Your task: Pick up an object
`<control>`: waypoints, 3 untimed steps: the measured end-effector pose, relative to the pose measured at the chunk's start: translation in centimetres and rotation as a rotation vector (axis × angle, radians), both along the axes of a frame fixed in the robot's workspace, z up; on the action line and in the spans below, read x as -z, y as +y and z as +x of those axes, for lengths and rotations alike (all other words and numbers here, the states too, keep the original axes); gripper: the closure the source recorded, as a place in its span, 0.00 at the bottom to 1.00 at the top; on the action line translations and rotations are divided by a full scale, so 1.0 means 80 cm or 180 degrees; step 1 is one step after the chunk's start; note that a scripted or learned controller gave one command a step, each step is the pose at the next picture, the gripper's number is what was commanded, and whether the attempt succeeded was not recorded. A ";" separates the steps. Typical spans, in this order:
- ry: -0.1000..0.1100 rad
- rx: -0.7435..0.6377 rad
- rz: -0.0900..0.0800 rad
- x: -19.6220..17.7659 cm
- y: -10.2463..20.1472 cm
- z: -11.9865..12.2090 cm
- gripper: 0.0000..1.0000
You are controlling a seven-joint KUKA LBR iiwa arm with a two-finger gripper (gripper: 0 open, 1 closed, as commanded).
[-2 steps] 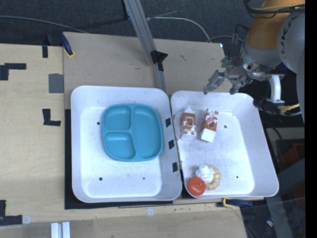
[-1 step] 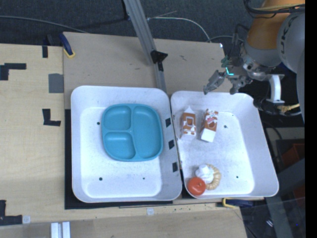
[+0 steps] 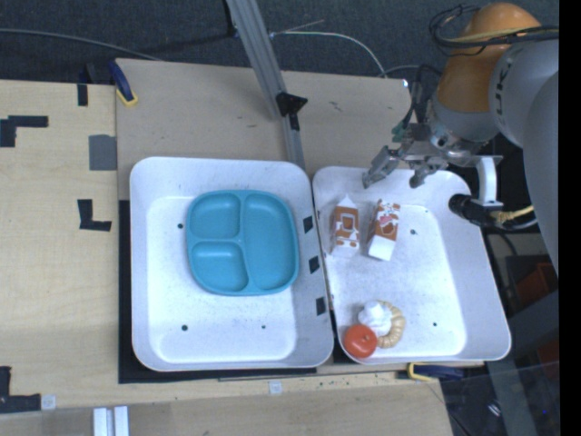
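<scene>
the arm reaches in from the right, over the far edge of the right bin. the left bin holds a blue plate. the gripper hangs released, fingers spread, grasping nothing. two small cartons lie just near of it; a red tomato touches a pastry at the near edge.

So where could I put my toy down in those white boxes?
Bare floor lies below the blue divided plate in the left white bin, and right of the two small cartons in the right white bin. Its near-left corner is crowded.
</scene>
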State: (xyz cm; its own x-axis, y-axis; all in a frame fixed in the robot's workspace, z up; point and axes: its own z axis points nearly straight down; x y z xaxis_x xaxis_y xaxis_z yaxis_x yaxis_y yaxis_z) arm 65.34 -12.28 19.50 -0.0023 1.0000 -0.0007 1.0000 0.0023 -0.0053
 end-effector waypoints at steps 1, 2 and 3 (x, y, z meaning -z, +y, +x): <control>0.0003 0.0000 0.0001 0.055 0.001 0.000 0.00; -0.0072 0.0002 -0.0013 0.089 0.004 0.003 0.00; -0.0062 0.0000 -0.0008 0.081 0.006 0.002 1.00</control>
